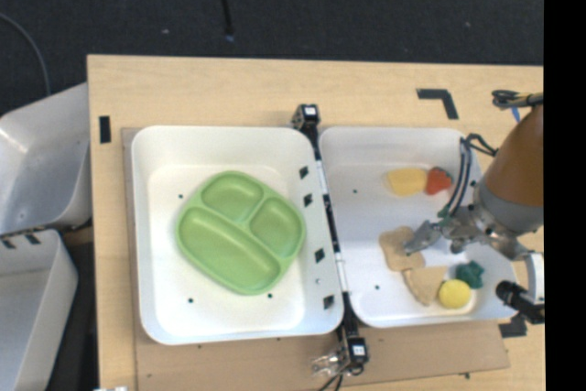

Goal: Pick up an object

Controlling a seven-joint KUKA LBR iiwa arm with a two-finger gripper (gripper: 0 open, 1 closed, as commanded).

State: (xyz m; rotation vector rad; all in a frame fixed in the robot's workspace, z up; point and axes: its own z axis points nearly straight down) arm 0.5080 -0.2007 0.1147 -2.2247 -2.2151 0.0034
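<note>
The right bin (366, 162) holds several small items. A yellow piece (406, 180) and a red piece (439, 181) lie near its far side. Two tan pieces (397, 250) (420, 287), a yellow ball (454, 293) and a small dark green item (471, 273) sit towards the front. My gripper (425, 237) reaches in from the right and hangs low over the nearer tan piece, just right of it. I see nothing held in it.
The left bin (160, 307) carries a light green divided plate (240, 232). A black-clipped divider (322, 215) runs between the two bins. The arm's orange band (524, 162) stands over the right bin's right edge.
</note>
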